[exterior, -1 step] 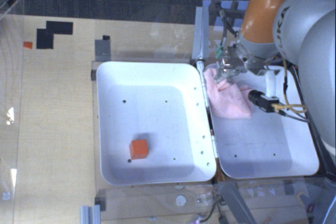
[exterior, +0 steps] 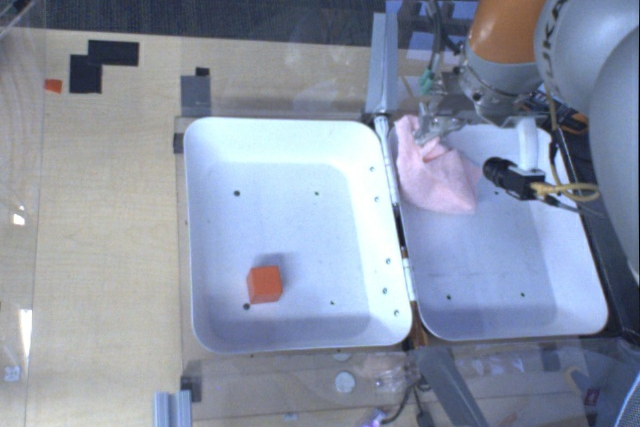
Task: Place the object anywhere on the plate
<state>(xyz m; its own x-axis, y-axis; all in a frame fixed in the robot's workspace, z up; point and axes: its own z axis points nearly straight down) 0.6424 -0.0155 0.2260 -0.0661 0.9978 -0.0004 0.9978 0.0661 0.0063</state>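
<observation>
The orange block lies at seven o'clock in the left bin. Farther back, at twelve o'clock in the right bin, the gripper meets the pink cloth; its finger state I cannot tell. Judged: grasping stage; next, lift.

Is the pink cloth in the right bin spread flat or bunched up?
Bunched up. The pink cloth lies crumpled in folds against the right bin's left wall, its upper edge under the gripper.

The grey arm is reaching in from the right, its tool pointing down.
</observation>
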